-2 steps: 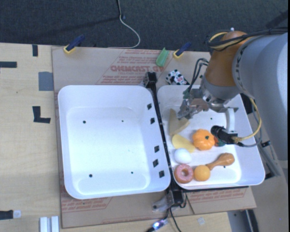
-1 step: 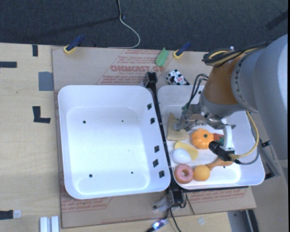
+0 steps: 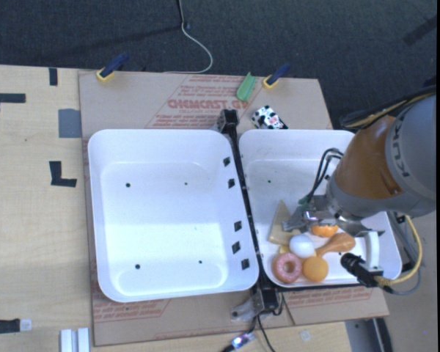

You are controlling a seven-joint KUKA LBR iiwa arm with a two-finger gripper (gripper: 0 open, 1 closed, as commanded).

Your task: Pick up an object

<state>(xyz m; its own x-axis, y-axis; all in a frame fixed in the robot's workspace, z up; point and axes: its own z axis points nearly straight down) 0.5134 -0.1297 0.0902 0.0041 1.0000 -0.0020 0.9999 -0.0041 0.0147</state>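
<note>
Two white bins, left bin (image 3: pixel 161 218) bare, toys crowd right bin's (image 3: pixel 293 152) near edge, jaws (image 3: pixel 313 218) state unclear

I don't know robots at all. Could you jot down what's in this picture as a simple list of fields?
arm: grey with orange band, reaching in from the right over the right bin
gripper: low among the items in the right bin
right bin contents: pink donut, white egg-like item, orange ball, tan wedge, other small orange pieces
left bin: white, shallow
behind the bins: black-and-white cow toy, green clip
base: cardboard sheet under both bins
</note>
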